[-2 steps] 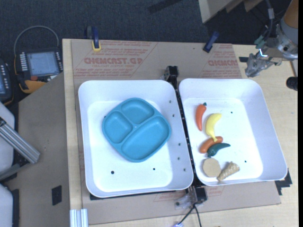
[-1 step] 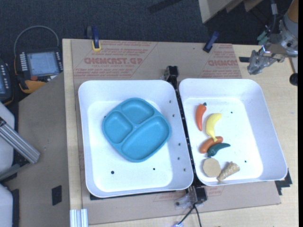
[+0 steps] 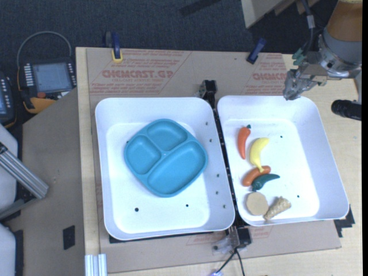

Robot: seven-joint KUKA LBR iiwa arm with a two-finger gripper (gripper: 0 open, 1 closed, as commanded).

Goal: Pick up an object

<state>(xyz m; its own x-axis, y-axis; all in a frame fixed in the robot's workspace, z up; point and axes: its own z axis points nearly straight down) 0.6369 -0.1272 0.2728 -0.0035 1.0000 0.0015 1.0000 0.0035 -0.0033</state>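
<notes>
We see the gripper point(image 3: 291, 92) above the far rim of the right bin point(image 3: 328, 148), near its far right corner; its fingers point down, close together with a narrow gap, and nothing is held between them. The candidate objects lie in a column along the left side of that bin: an orange chili point(image 3: 244, 140) farthest, a yellow banana point(image 3: 259, 150) just beside it, an orange carrot-like piece point(image 3: 252, 176) touching a dark green pepper point(image 3: 265, 180), then a tan round disc point(image 3: 257, 203) and a beige cone point(image 3: 278, 207) near the near edge. The left bin point(image 3: 109, 154) carries a blue divided plate point(image 3: 165, 164) at its centre.
</notes>
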